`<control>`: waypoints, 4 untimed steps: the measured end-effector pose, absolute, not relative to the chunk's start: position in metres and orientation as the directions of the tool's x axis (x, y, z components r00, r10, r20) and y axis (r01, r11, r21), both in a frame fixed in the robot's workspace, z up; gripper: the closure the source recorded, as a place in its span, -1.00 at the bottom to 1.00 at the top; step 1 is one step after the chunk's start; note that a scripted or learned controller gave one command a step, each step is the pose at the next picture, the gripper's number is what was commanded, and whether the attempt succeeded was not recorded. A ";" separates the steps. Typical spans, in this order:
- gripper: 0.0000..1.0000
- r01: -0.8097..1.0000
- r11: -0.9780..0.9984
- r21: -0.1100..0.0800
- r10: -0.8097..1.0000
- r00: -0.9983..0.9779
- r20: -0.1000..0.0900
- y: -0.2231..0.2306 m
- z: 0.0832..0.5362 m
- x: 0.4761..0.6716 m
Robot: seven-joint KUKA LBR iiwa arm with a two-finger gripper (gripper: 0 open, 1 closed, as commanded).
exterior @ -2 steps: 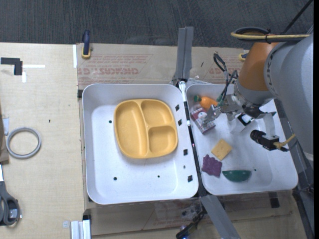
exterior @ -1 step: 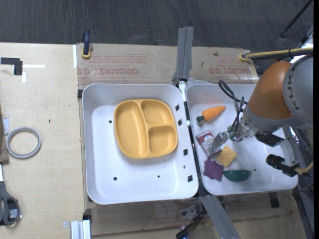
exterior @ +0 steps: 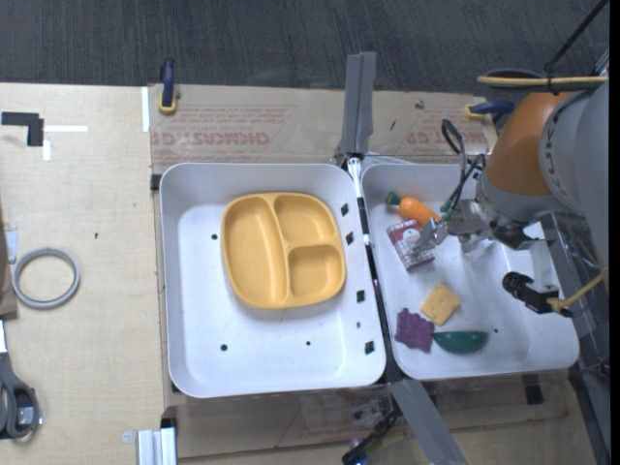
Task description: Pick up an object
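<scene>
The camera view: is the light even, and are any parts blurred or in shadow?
Camera view: soft, even light, no harsh glare on the white bins; the yellow divided plate is sharp with only faint shade in its compartments; the arm looks slightly soft and darkens the right bin beneath it; the small items near the gripper lack fine detail.

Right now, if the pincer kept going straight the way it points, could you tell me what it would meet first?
Most likely the small packet in the right bin: the pincer points down and left, and its tips seem to be right at the packet, beside the orange carrot. Depth is hard to judge from above.
</scene>
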State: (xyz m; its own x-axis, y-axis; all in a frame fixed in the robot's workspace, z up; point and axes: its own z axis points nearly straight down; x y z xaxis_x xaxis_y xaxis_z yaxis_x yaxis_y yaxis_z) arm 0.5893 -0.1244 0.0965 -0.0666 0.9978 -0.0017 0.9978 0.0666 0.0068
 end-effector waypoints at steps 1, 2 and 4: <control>-1.00 1.000 0.028 0.000 1.000 -0.028 -0.002 -0.149 0.132 0.606; -1.00 0.970 -0.244 -0.018 0.970 0.244 -0.002 -0.118 0.097 0.656; -1.00 0.999 -0.051 -0.002 0.999 0.051 -0.002 -0.098 0.091 0.597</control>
State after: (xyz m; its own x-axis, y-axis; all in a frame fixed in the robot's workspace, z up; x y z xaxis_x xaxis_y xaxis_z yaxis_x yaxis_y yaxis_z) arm 0.5966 -0.0981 0.0911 0.0512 0.9987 -0.0015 0.9987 -0.0512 -0.0016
